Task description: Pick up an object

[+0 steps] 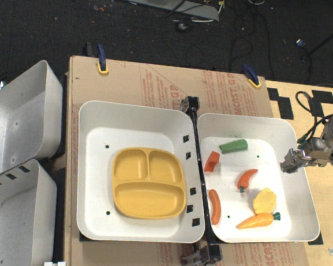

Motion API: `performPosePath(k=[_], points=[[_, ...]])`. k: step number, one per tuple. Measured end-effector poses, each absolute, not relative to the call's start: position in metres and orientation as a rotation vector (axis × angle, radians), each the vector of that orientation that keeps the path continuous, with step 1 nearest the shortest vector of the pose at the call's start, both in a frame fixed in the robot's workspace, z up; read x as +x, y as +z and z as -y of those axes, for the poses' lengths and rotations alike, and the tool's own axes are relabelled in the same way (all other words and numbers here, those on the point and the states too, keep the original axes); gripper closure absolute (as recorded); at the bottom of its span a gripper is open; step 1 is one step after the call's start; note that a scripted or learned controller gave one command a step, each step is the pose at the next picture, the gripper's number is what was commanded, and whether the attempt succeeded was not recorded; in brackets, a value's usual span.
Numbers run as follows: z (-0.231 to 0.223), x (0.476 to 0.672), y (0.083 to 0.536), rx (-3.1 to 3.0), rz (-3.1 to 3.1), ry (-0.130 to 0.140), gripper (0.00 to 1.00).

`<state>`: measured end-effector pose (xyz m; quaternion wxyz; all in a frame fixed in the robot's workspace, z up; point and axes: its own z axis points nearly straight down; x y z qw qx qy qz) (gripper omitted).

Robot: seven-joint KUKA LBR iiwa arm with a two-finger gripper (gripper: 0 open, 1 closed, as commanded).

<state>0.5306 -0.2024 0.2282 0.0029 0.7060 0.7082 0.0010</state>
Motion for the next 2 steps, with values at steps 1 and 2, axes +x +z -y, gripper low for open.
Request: performPosePath(k=[1,2], points=[[0.203,0.538,0.273,2.213,-2.221,0.004,1.00],[0.156,0.537,0.274,2.214,-2.229,0.001,1.00]])
